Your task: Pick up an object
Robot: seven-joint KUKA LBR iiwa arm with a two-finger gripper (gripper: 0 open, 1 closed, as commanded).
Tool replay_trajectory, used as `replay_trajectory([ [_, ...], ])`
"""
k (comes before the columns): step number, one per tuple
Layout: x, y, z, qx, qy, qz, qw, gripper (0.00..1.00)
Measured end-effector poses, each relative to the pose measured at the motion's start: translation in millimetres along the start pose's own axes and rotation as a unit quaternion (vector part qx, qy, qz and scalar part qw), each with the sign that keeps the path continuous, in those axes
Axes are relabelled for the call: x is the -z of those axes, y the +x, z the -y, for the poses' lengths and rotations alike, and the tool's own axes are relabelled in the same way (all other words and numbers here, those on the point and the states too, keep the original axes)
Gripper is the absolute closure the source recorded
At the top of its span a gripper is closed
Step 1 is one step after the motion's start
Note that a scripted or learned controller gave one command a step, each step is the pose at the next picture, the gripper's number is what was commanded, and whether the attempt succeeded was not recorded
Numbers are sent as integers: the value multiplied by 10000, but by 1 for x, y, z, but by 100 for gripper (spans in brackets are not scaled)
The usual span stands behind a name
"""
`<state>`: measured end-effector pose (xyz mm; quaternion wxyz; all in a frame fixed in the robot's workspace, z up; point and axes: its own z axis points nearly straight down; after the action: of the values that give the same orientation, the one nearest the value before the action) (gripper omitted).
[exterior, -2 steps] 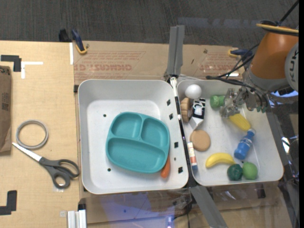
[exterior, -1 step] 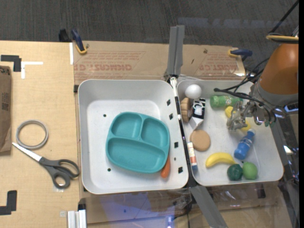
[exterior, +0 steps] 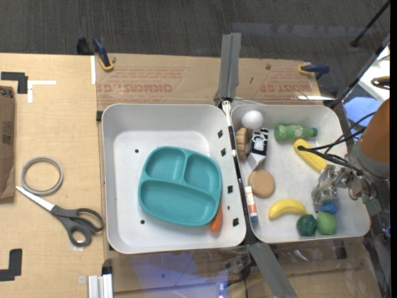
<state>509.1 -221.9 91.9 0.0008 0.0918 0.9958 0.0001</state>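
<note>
Gripper [exterior: 325, 188] low in right bin [exterior: 347, 228], above blue object [exterior: 329, 207]

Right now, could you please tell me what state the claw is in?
Claw: low in the right bin, above a small blue object; open or shut cannot be told.

Two bins [exterior: 118, 185], one banana [exterior: 286, 208]
</note>
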Motion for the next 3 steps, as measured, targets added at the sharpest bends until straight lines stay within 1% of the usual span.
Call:
replay_trajectory([
  [1, 0, 30, 5, -358, -2, 2, 9994, 0],
  [2, 0, 29, 5, 303, -1, 8, 9995, 0],
  [3, 0, 30, 5, 33, -3, 4, 10000, 0],
])
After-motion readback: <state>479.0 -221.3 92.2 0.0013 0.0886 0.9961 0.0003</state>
